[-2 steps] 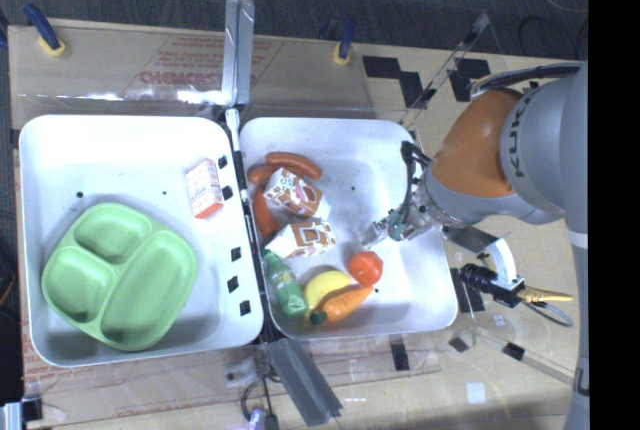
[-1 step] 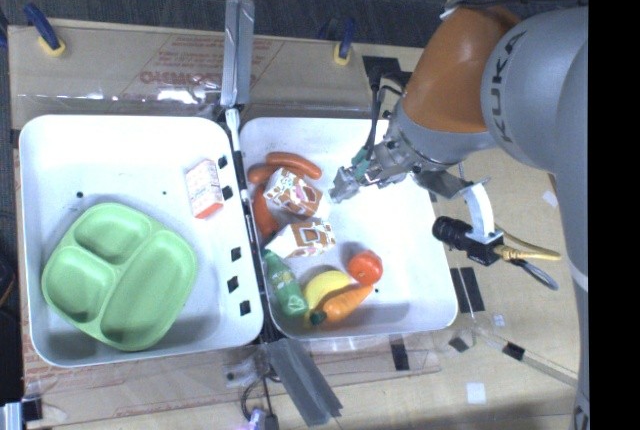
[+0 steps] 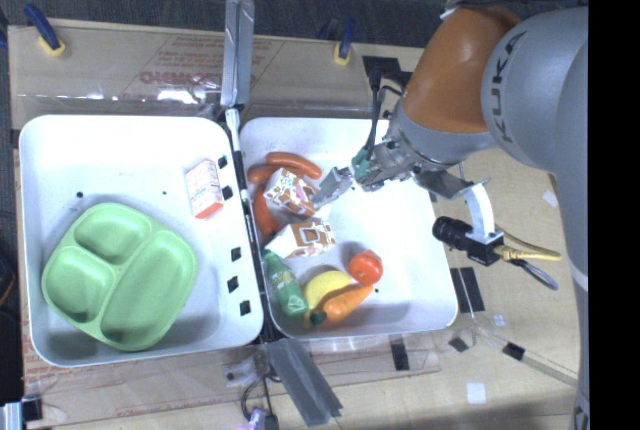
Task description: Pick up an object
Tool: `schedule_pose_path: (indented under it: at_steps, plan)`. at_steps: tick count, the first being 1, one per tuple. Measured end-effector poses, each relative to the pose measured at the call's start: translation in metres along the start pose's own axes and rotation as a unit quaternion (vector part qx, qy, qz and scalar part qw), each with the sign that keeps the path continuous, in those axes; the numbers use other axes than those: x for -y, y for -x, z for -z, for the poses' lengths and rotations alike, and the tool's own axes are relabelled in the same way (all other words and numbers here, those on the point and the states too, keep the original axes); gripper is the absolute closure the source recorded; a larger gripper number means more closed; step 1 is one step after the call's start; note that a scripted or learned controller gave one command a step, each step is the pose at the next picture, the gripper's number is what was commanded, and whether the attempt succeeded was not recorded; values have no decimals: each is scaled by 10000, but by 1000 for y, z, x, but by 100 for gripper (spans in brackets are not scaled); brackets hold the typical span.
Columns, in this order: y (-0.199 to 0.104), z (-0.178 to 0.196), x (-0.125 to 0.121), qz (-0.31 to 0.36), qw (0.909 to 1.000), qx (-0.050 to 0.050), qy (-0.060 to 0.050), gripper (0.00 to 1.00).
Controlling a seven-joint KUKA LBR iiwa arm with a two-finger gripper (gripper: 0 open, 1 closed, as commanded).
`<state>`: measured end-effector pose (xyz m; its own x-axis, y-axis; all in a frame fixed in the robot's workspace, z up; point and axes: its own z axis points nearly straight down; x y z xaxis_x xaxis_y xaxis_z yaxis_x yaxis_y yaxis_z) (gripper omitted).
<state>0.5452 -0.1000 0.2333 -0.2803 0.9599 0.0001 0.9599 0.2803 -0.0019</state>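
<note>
Camera view: the hand [image 3: 340, 184] is seen low in the right bin [image 3: 425, 263], finger state not discernible, just beside the patterned carton [image 3: 290, 192] on the sausages [image 3: 285, 163]; approach step judged, closing and lifting needed next.

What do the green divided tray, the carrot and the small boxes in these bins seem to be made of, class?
Green divided tray: likely moulded plastic, matte, one even colour with soft rounded compartments.
Carrot: probably toy plastic, smooth with a slight sheen.
Small box in the left bin and box among the food: apparently printed cardboard, flat faces and sharp edges.
</note>
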Motion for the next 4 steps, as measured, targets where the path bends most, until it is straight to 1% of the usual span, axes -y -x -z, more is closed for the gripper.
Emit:
schedule_pose_path:
  at_steps: [1,2,3,4]
  plan:
    - [-35,-45,-70,1956,9807,5,-1,0]
    - [34,-114,-33,1541,9880,-2,-7,0]
    - [38,-142,-74,1700,9854,-1,2,0]
    - [37,-134,-76,1722,9851,-4,2,100]
